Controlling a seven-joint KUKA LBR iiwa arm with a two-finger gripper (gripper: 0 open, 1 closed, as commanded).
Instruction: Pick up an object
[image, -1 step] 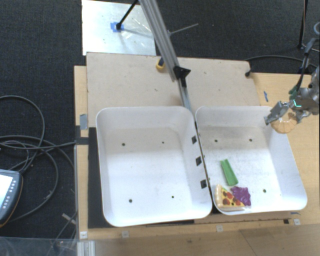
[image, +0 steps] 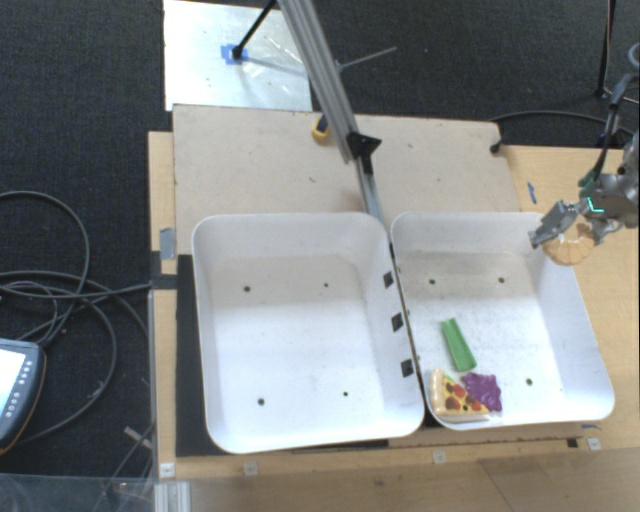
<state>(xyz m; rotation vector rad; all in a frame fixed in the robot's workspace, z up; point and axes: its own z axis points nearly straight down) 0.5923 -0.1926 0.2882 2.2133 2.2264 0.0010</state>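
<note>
Camera view shows 2 shallow white plastic bins side by side on a tan bench: the left bin (image: 230, 250) and the right bin (image: 575, 310). In the right bin, near its front left corner, lie 3 small things close together: a flat green oblong piece (image: 458, 344), a wedge-shaped toy pizza slice with red and yellow toppings (image: 452, 393), and a purple bunch of toy grapes (image: 485, 388). The pizza slice and the grapes touch each other; the green piece lies just behind them, slightly tilted.

The grey two-finger gripper (image: 565, 232) sits at the right edge of the view, above the far right rim of the right bin. A round, pale tan, disc-like object (image: 572, 250) sits right at its tip, over the bin's rim. I cannot tell whether the gripper is clenched on this disc or merely in front of it.

A slanted grey metal pole (image: 325, 80) crosses the bench from the top. Black cables (image: 60, 290) lie on the dark floor at left.
</note>
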